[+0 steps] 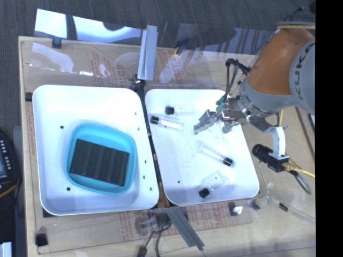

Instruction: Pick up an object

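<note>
Several small clear vials with black caps lie in the right bin point(182, 191). One vial point(167, 123) lies near the bin's left wall, and a black-capped vial point(170, 110) sits just above it. Another vial point(215, 155) lies toward the right wall, and one more vial point(210, 186) rests near the front edge. My gripper point(216, 125) hangs over the upper right part of this bin, open, with its two grey fingers point(203, 123) spread apart. I see nothing held between them. The closest vial is the one just below the gripper.
The left bin point(48, 106) holds a blue tray point(80, 138) with a dark ribbed slab point(101, 161) inside it. A grey metal bar point(146, 52) stands behind the bins, and another bracket point(185, 232) lies at the front. The arm's orange band point(273, 58) looms at the right.
</note>
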`<state>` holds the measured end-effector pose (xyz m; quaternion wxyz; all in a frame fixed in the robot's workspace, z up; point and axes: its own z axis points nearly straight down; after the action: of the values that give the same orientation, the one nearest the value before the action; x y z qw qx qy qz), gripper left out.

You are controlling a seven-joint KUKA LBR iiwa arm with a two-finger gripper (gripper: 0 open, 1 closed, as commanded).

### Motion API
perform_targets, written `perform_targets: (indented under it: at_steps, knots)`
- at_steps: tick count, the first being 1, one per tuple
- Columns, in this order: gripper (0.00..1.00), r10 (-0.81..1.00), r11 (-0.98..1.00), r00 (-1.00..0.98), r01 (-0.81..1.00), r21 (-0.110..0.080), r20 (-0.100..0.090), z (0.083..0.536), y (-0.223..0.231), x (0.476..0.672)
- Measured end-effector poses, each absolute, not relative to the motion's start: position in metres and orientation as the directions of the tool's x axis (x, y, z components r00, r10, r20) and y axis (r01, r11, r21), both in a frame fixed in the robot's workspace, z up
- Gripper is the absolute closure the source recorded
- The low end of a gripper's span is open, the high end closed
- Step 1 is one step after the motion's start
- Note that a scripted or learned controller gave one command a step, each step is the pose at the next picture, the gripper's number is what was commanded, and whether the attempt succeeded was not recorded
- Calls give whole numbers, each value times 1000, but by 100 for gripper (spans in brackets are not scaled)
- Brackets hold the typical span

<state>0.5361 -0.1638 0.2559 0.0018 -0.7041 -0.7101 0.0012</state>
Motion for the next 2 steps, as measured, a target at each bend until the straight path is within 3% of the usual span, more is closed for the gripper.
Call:
perform_targets:
  at_steps: [1, 2]
  knots:
    - [0, 1000, 8, -8, 1000, -4, 1, 256, -164, 536]
    - [0, 923, 386, -386, 923, -2, 2, 186, -173, 505]
